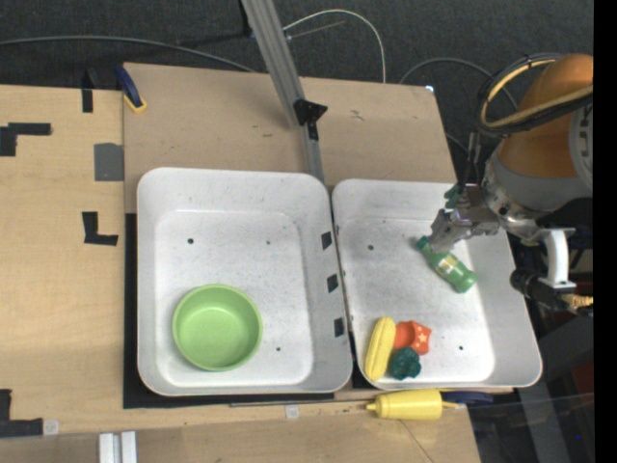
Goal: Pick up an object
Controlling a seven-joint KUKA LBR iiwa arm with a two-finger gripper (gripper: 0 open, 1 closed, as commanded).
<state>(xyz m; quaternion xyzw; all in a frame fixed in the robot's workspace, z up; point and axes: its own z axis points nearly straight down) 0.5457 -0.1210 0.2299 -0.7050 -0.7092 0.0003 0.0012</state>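
Observation:
A green bottle [449, 267] with a pale label lies tilted in the right bin [501, 355], near its right wall. My gripper [445, 233] reaches in from the right and hangs right at the bottle's upper left end. A yellow toy [379, 346], a red-orange toy [415, 336] and a dark green toy [405, 363] lie together at the right bin's front. A green bowl [217, 327] sits in the front left corner of the left bin [241, 205].
A yellow bottle [410, 405] lies on the bench just outside the right bin's front rim. A grey metal pole [280, 56] slants down to the gap between the bins. Cables loop over the bench at the back.

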